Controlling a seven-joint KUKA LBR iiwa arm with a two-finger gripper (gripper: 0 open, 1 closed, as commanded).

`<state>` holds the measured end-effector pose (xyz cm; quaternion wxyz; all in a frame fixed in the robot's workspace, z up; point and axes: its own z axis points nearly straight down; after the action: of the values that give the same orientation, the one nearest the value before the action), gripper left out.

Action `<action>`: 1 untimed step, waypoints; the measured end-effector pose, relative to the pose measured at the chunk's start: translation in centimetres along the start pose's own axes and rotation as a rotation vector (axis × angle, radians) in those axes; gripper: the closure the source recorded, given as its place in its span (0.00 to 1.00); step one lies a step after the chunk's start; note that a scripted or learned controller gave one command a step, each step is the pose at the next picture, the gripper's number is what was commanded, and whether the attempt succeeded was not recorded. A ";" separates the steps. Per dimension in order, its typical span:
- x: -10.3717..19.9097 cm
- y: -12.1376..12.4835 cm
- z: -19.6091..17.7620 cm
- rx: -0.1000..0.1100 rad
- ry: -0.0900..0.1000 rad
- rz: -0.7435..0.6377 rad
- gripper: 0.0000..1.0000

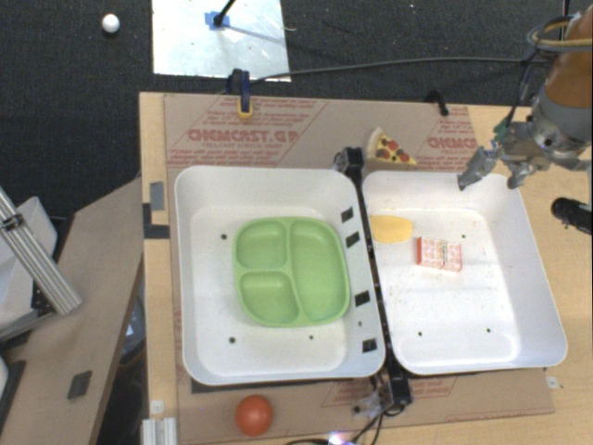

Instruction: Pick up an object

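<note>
Nearest, we list a round orange-red ball (254,414) on the surface's (157,156) near edge, just in front of the left white shallow plastic bin (199,341).

Left bin: we record a pale green plastic plate with three compartments (292,271), lying flat around the bin's middle.

Right white shallow plastic bin (519,341), touching the left one along a black-clipped seam: we note two items in its far half. A yellow, rounded soft-looking piece (391,229) lies near the bin's far left corner, close to the seam. Just beside it, toward the bin's middle, lies a small flat pink-and-white checked rectangular packet (439,253). The two are apart, not touching.

Beyond the bins, on the surface's far part: a toy pizza slice, yellow with red spots (391,149), just behind the seam between the bins.

At the right bin's far right corner we log the grey two-finger gripper (496,171), hanging over the bin's far rim, its jaws spread with nothing between them, well apart from both items.

Farthest: a small white ball (111,23) on the dark floor.
</note>
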<state>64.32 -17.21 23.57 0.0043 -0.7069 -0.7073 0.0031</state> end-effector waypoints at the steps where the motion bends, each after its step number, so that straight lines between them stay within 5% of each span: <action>1: 0.0 0.2 -0.8 -0.012 -0.002 -0.002 0.00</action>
<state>64.56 -17.16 24.38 -0.0008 -0.7060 -0.7082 -0.0003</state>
